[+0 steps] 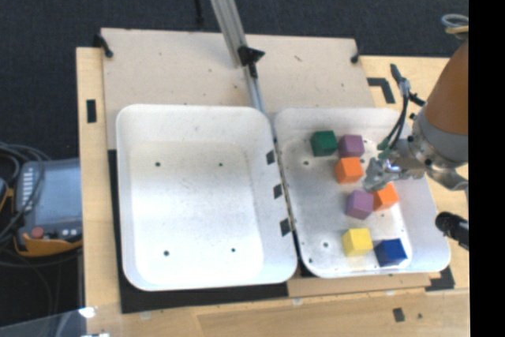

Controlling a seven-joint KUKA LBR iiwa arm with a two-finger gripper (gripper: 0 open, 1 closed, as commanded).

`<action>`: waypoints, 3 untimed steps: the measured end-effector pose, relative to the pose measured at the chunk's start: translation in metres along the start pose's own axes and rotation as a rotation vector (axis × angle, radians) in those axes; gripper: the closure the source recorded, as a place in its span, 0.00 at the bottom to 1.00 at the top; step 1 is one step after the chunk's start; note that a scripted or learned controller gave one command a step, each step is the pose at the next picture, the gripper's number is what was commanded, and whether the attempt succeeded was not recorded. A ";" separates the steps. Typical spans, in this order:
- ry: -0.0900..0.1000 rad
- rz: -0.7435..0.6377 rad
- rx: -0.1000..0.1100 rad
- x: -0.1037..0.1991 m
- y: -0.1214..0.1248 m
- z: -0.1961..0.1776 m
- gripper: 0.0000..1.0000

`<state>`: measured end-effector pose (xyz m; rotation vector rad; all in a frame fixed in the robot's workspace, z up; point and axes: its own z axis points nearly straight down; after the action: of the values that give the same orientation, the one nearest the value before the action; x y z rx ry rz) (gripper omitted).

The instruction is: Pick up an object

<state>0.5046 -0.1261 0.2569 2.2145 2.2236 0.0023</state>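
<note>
Hanging low at the frame's right, the gripper point(383, 172) sits over the right bin point(316, 260) just above an orange cube point(386, 196) — probably its pick, though whether the jaws are wide or closed I cannot tell. Purple cube point(360, 204) touches it.

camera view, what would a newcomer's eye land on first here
Probably the cluster of bright blocks in the right bin: a green block, two purple, two orange, a yellow block and a blue block. Next, the gripper reaching in from the right, sitting above the lower orange block by the lower purple block.
</note>
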 end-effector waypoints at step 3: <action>0.002 -0.003 0.007 0.152 0.018 0.017 1.00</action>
<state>0.5217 0.0262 0.2399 2.2158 2.2313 -0.0026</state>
